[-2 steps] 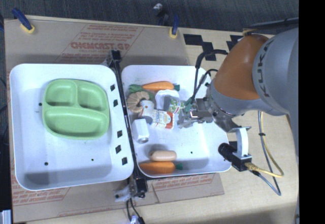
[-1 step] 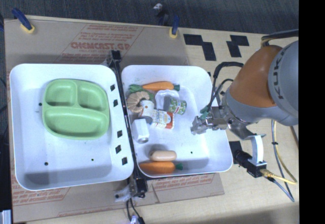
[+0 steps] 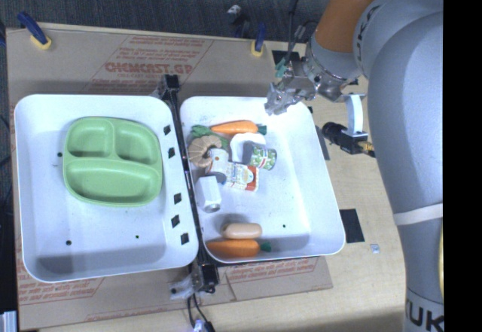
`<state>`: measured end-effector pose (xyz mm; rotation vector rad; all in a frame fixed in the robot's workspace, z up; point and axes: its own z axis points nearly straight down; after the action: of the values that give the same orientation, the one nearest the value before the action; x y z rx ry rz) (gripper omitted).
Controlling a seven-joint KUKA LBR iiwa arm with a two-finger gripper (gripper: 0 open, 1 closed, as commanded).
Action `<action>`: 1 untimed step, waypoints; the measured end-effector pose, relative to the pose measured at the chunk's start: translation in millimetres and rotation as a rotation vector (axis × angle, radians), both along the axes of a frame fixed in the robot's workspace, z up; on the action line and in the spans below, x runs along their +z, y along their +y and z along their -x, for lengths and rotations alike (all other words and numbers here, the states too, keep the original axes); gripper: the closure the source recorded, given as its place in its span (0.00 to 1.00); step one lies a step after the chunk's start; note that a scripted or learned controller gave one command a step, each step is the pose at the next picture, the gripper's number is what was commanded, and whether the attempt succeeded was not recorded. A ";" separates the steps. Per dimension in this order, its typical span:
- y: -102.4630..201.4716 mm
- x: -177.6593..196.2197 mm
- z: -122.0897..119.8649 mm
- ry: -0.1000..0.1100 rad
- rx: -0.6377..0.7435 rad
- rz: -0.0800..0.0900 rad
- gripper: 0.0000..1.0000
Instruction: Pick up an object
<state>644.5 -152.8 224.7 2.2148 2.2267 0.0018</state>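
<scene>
The right bin (image 3: 320,195) holds several small items: an orange carrot (image 3: 235,127) along its far side, a tan round bread-like piece (image 3: 202,150), a white cup (image 3: 248,146), a carton with red and green print (image 3: 245,175), a white bottle (image 3: 208,191), a pink sausage-like piece (image 3: 242,230) and a second carrot (image 3: 235,248) by the near wall. My gripper (image 3: 277,102) hangs over the bin's far right corner, just right of the first carrot. Nothing shows between its fingers.
The left bin (image 3: 30,195) holds a green divided plate (image 3: 113,159). A black divider with clips (image 3: 178,165) runs between the bins. Blue clamps (image 3: 34,29) pin the cardboard sheet under the bins. My grey arm (image 3: 399,97) fills the right side.
</scene>
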 end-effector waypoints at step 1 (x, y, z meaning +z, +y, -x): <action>-0.1 -0.3 0.2 0.002 0.001 0.000 0.00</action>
<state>644.2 -152.9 224.5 2.2151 2.2284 0.0000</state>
